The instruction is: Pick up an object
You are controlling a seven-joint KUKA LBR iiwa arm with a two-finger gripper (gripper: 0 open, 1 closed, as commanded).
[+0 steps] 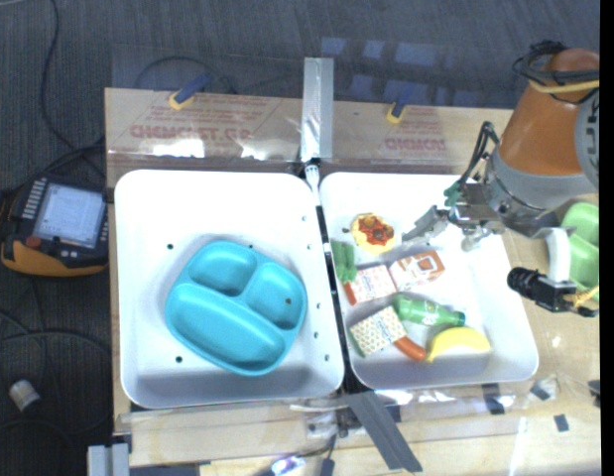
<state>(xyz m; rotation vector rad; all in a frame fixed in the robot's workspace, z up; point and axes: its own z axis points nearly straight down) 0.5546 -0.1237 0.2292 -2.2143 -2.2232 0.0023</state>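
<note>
Camera view—two bins [138, 266], one blue tray [237, 303].

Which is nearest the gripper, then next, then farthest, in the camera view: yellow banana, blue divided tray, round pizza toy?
Measured from the gripper:
1. Round pizza toy, right bin, just left of it.
2. Yellow banana, right bin's front.
3. Blue divided tray, left bin.

Dark grey carpet [187, 18] lying under bench; black cables [34, 13] trailing across it; pendant [57, 224] sitting at left; brown board [217, 127] backing bins.
</note>
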